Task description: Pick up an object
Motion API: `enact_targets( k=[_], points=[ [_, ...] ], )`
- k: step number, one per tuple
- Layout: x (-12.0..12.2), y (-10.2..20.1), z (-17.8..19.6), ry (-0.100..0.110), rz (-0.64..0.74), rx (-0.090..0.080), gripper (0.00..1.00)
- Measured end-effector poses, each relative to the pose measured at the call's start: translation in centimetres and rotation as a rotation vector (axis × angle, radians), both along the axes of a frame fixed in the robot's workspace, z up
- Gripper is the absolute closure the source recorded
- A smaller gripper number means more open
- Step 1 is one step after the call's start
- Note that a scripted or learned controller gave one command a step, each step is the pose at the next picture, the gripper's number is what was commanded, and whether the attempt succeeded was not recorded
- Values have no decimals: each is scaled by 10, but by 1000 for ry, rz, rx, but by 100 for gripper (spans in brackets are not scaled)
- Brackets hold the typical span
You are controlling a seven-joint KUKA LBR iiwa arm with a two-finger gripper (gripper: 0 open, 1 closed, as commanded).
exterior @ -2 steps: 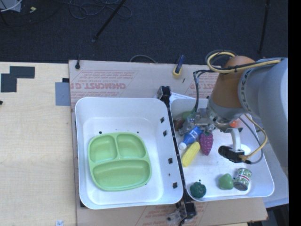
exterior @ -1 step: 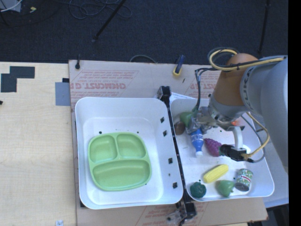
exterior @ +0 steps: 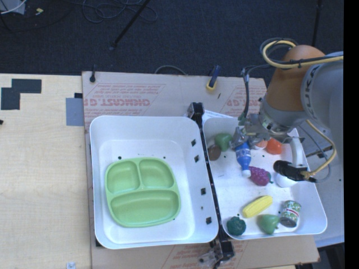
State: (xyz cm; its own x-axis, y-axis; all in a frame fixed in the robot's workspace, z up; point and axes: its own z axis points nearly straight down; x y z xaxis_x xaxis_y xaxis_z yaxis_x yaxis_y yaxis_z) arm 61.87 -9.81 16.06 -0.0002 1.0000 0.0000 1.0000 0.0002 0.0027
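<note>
Camera view frames were dominated at right by the grey two-finger gripper (exterior: 245, 136), lowered into the right white bin (exterior: 314, 220) over a blue-and-white plastic bottle (exterior: 243, 157). Whether its jaws were spread or pressed together could not be told. A purple toy grape cluster (exterior: 259, 176) was seen just beside the bottle.

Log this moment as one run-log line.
gripper over right bin | nearest: blue bottle | grasp: not visible | green plate: left bin

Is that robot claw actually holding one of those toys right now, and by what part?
It cannot be told. The gripper sits low over the blue bottle in the right bin, but no clear grasp shows.
</note>
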Motion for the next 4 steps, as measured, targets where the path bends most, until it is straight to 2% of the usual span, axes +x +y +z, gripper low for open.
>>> enact_targets(
  k=[1, 2, 3, 4],
  points=[
    [6, 1, 63, -2, 1, -1, 100],
    [6, 0, 67, 4, 2, 0, 100],
    [-41, 34, 59, 10, 3, 2, 100],
    [-68, 71, 74, 8, 3, 2, 100]
  ],
)
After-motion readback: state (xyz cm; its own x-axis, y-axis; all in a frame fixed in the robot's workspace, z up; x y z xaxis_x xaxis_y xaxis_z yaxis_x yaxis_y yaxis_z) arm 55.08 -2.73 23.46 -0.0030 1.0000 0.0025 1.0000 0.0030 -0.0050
